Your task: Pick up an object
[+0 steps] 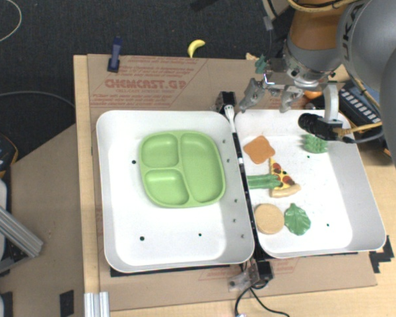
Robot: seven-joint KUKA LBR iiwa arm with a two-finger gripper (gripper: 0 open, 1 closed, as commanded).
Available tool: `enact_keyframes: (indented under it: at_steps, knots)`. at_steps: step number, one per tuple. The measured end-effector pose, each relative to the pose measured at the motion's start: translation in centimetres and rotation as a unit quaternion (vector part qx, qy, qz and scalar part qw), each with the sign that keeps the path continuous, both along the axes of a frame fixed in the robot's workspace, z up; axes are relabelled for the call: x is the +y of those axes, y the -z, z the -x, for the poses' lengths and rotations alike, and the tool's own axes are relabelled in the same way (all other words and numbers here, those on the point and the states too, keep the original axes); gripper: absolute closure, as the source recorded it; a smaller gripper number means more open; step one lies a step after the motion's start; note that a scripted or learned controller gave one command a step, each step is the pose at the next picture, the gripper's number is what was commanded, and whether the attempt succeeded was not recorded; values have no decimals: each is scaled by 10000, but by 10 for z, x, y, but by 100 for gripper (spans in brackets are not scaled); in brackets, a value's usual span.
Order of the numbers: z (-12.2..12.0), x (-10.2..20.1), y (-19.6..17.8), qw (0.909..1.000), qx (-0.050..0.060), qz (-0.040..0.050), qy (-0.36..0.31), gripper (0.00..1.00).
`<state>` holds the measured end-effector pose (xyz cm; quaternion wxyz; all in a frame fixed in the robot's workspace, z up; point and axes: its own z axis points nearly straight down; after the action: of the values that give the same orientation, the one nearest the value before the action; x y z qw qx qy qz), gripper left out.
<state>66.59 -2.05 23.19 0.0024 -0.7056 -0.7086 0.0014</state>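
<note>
Nearest us in the right bin [343, 197] lie a tan disc [269, 218] and a green leaf [297, 219], then a pizza slice [284, 185] and brown wafer [259, 149], loose for picking. Beyond, our hand [269, 100] hangs spread and empty over the far rim, likely poised to descend.

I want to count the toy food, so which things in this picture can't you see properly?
All in the camera view:
- The green toy at the back of the right bin: partly covered by the robot's wrist.
- The green stick: one end is hidden by the pizza slice.
- The yellow thing beyond the bench: too small to name.
- The right bin's back rim: partly behind the end effector.
</note>
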Motion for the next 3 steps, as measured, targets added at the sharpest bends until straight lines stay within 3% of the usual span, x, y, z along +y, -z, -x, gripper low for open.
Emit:
enact_keyframes:
  at_steps: [1,2,3]
  knots:
    - [-1,56,-21,10000,-45,-3,-12,0]
    - [-1,52,-31,10000,-55,5,12,100]
    - [3,199,48,10000,15,-18,-50,100]
